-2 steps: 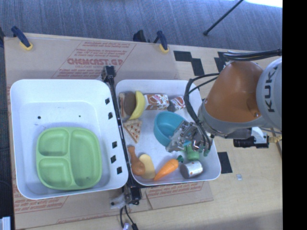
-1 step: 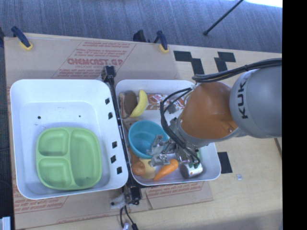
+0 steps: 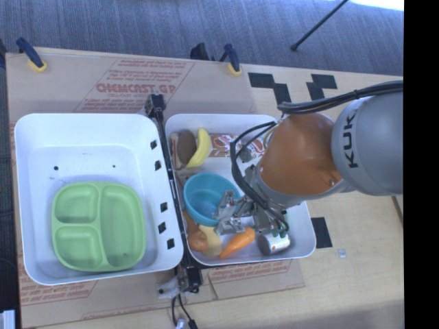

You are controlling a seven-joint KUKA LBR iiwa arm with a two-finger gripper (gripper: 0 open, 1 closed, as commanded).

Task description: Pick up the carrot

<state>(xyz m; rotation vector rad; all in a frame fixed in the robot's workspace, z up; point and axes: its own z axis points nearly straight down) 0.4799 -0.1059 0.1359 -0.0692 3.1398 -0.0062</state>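
Observation:
The carrot is orange and lies at a slant on the floor of the right bin, close to its front wall. My gripper hangs low in that bin just above and behind the carrot, beside a blue bowl. The carrot's full length shows below the gripper's metal parts, and I cannot make out any contact between them. The arm's orange band and grey body cover the bin's right half.
Beside the carrot's left end lie a yellow piece and an orange-brown piece. A banana and a brown item sit at the bin's back. The left bin holds a green divided plate.

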